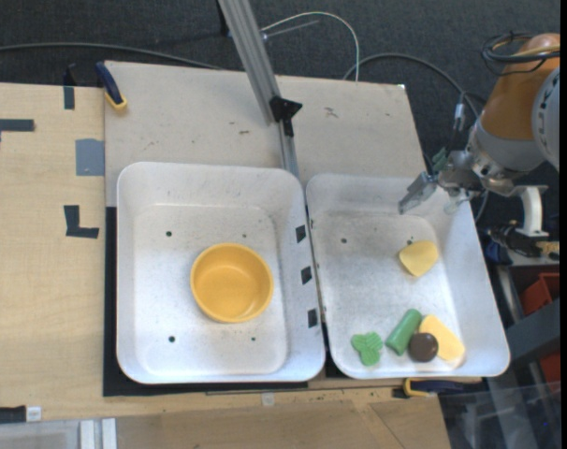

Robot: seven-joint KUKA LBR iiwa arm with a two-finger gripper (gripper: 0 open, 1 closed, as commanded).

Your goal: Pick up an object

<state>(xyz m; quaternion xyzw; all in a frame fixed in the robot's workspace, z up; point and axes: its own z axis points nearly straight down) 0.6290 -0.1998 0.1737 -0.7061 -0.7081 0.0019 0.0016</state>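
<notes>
Nearest thing to pick: a yellow wedge (419, 258) lying alone in the middle of the right bin (358, 215), well apart from the other pieces.
How it should handle: it looks like a small, light plastic toy, probably stiff and a little slick; I would pinch it across its two flatter sides, near the thick end.
Other pieces: a green cylinder (404, 332), a green leafy piece (367, 348), a dark ball (423, 346) and a yellow lump (445, 340) crowd the near right corner, touching one another, so harder to take cleanly.
Left bin (152, 187): it holds a yellow bowl (231, 282), upright, light but wide for a two-finger pinch; the rim is the only place to grip.
Arm (519, 110): it reaches in from the right, wrist bent down and leftward.
Gripper (422, 193): above the far right part of the right bin, just beyond the wedge, carrying nothing.
Fingers: too small and blurred to judge their state.
</notes>
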